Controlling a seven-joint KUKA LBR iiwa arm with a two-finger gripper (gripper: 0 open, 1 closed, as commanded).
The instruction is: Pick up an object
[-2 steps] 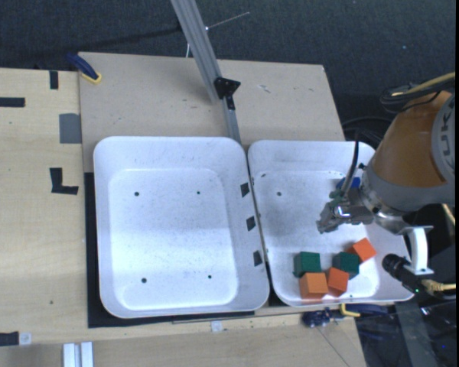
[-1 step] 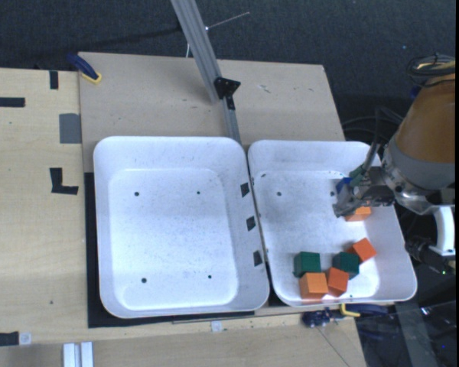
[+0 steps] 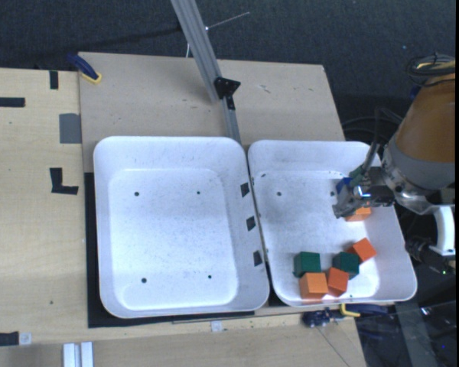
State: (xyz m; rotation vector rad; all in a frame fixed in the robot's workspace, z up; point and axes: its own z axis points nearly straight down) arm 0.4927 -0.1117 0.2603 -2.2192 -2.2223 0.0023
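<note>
I see the left shallow white plastic bin (image 3: 107, 228) on the wooden table (image 3: 153, 98). The right white bin (image 3: 291, 167) holds green and orange blocks (image 3: 329, 272) near its front corner (clustered), well apart from the tool (image 3: 350, 203), low over an orange block (image 3: 359, 214); its grip I cannot tell.

Grey arm (image 3: 413, 167) — orange band (broad).

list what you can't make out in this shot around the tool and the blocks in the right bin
- Tool, camera view: fingers too small and blurred to read.
- Orange block under the tool: mostly covered by it, so contact or grasp is unclear.
- Block cluster in the right bin: blocks overlap, so the exact count is uncertain.
- Arm: cut off by the right edge.
</note>
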